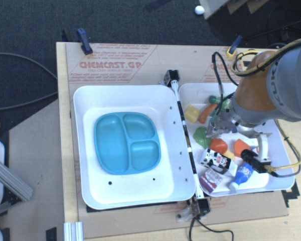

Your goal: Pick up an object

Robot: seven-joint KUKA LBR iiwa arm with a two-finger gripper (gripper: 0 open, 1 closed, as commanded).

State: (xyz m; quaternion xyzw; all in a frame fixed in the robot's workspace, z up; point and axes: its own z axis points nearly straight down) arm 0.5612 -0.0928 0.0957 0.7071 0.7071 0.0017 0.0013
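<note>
The right white bin (278, 185) holds a jumble of small objects. Among them are a yellow piece (191, 114), an orange carrot-like piece (206, 113), a green piece (200, 133), two orange-red pieces (218, 145) (242, 146), a black-and-white item (214, 159), a blue bottle (244, 173) and a maroon packet (210, 181). The grey arm with its orange band (256, 89) reaches in from the right. Its gripper (216, 126) is low over the bin's middle, just above the green and orange-red pieces. The arm hides part of the bin's far side.
The left white bin (85, 104) holds a blue divided plate (127, 142). A black divider rail (183, 129) runs between the bins. Cables (226, 74) hang behind the right bin. Blue clamps (84, 40) (234, 44) sit on the bench's far edge.
</note>
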